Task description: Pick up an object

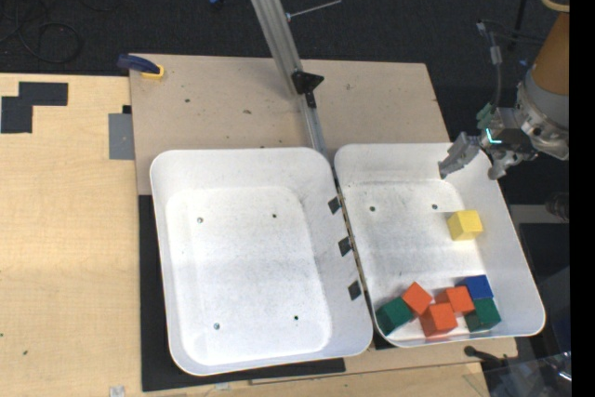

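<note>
Standing by the bench, the closest stuff to me is the pile of blocks in the near corner of the right bin (521, 242): a green block (396, 314), three orange blocks (437, 308) bunched touching each other, a blue block (478, 286) and another green one (483, 318) squeezed against the near rim. They're packed tight, barely any gap between them, and hard up against the bin's front wall.

A bit further back sits the yellow block (465, 224) all on its own, near the right wall but with bare floor on every other side, so plenty of room around it.

Further back again, the gripper (478, 157) hangs over the bin's far right edge, well apart from the pile and with the yellow block just nearer than it. Its two fingers look spread apart, nothing between them.

The left bin (177, 200) has its whole floor open. Beyond both bins, a slanted aluminium rail (274, 19) rises from the bench's far side
</note>
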Tool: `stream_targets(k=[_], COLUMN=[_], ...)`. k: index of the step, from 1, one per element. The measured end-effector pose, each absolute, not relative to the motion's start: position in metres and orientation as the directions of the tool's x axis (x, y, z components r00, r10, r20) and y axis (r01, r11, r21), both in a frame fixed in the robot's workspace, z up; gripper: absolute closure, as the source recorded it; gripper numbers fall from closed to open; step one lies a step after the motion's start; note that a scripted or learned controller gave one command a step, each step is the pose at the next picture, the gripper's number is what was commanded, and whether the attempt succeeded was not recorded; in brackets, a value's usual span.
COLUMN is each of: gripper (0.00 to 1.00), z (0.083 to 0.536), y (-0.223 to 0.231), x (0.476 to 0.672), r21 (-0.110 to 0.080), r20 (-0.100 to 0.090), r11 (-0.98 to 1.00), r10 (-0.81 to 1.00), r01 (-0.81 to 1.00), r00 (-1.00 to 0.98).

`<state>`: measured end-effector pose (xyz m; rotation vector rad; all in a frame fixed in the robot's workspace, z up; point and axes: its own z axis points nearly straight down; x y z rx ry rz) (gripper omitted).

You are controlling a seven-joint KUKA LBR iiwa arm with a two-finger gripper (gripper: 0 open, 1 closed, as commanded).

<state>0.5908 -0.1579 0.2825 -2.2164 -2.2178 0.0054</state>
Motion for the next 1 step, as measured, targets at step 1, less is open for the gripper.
stream_targets(k=[1], gripper=[0.0], z=[0.2846], y=[-0.1581], x=[0.5914], r21=[-0.003], r20=[0.001], r11=[0.001], r10=[1.0], r01=[1.0], r00=[-0.001])
